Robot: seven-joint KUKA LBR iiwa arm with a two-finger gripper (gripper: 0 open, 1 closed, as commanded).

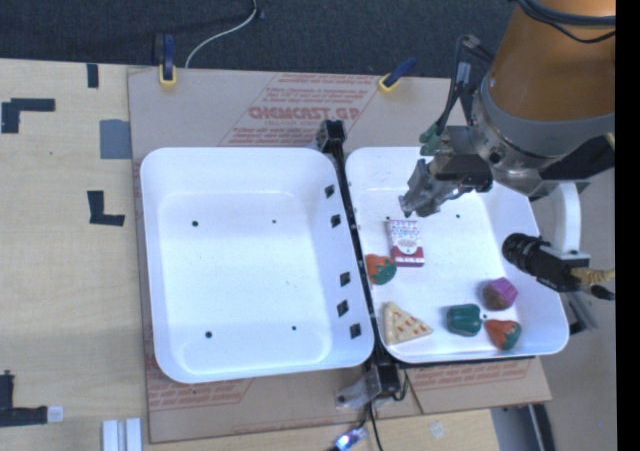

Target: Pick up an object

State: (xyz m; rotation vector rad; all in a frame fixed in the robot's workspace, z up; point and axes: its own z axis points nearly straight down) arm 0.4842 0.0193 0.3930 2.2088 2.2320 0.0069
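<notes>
Camera view: left bin (pixel 240 269) bare white across its floor. Right bin (pixel 450 239) with small red-and-white carton (pixel 405 242) near centre, just below end effector (pixel 418 201). Arm (pixel 550 59) entering from 2 o'clock, angled down toward 8 o'clock. Grip state: cannot tell. Toy foods clustered at 5 o'clock; 12 o'clock floor open.
</notes>
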